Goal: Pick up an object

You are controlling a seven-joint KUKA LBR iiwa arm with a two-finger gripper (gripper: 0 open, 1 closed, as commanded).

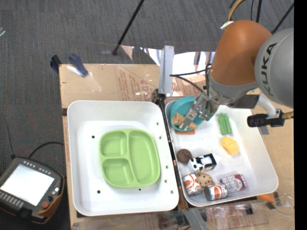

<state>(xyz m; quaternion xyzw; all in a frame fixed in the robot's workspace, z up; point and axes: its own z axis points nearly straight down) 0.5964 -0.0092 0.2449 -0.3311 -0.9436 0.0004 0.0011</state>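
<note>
We see the gripper (190, 119) low in the right bin (263, 152), its fingers parted around a tan object (179, 120) by the teal bowl (184, 106); whether they touch it, we cannot tell. Beyond lie a green block (224, 123), a yellow piece (230, 145) and cans (216, 192). Left, the green divided plate (129, 157) sits in its bin (84, 143).

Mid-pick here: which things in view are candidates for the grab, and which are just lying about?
Job:
gripper, over the right bin's far left corner
teal bowl
green block
yellow piece
brown ball
cow toy
cans

Lying about:
green divided plate, left bin
tablet, floor
</note>
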